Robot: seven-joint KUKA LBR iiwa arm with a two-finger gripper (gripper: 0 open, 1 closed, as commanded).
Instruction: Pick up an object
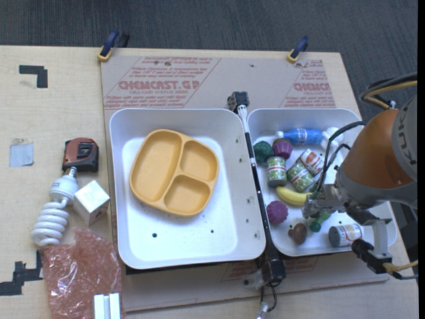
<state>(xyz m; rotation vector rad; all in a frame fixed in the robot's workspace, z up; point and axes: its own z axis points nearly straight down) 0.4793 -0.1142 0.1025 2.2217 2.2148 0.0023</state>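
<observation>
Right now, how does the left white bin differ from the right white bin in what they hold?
The left shallow white bin holds one thing, a yellow plastic plate with three compartments; the right shallow white bin holds many small toy foods, among them a yellow banana and a purple ball. The grey arm's gripper hangs over the right bin, not the left. Both are white with rounded corners and lie side by side.

The left bin (126, 238) is white and holds a yellow-orange tray (174, 172). The right bin (265, 121) is white too. In it lie a yellow banana (293, 196), a purple ball (277, 211), a blue and white bottle (302, 136) and a green toy (263, 149). The arm (378, 155) is orange and grey.
</observation>
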